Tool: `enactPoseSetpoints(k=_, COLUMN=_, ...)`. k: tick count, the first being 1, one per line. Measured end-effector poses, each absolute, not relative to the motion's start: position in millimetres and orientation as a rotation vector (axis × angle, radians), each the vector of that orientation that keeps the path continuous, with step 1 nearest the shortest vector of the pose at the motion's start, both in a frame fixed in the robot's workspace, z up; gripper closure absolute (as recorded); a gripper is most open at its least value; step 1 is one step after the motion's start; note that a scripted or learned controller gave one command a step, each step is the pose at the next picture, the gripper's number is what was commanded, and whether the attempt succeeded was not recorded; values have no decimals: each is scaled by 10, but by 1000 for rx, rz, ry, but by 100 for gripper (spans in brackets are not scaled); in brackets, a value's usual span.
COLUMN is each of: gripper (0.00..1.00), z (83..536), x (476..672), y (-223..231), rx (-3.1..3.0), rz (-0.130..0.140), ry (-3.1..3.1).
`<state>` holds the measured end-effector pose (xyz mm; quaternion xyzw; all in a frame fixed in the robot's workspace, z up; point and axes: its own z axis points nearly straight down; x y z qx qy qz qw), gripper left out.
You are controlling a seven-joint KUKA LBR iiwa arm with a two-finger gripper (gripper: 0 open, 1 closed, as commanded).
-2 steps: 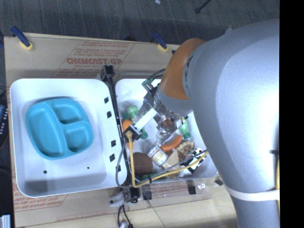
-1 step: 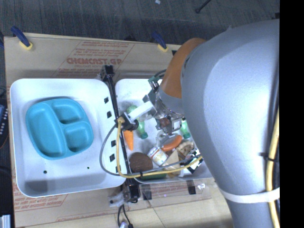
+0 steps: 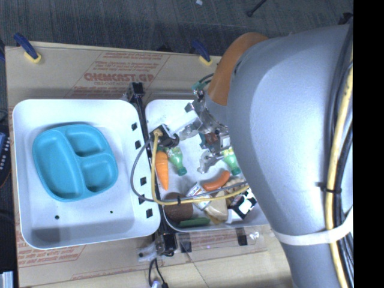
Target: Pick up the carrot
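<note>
My grey arm (image 3: 288, 131) loomed closest, over the right bin (image 3: 174, 110). Its pincer (image 3: 207, 141) hung above the clutter; whether spread or pressed, I couldn't tell. The carrot (image 3: 162, 168) lay by the bin's left wall, apart from it.

Orange carrot (image 3: 162, 168), blue tray (image 3: 74, 162), seemingly green bottle (image 3: 176, 161).

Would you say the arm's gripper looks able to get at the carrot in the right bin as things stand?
Probably yes. The carrot lies exposed near the right bin's left wall, nothing on top of it. The gripper hangs just right of it. A green bottle sits close beside the carrot and a cable runs along it, which may crowd the fingers.
</note>
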<state>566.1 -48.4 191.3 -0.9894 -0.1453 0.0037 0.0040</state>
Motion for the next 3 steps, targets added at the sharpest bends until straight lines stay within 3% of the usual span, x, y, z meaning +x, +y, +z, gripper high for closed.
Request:
enactPoseSetpoints(k=1, gripper=0, z=1902, x=5491, y=-415, rx=-3116, rz=24, ry=-337)
enactPoseSetpoints(k=2, gripper=0, z=1904, x=5493, y=-412, rx=-3116, rz=24, ry=-336)
enactPoseSetpoints(k=3, gripper=0, z=911, x=5729, y=-957, rx=-3119, rz=26, ry=-338)
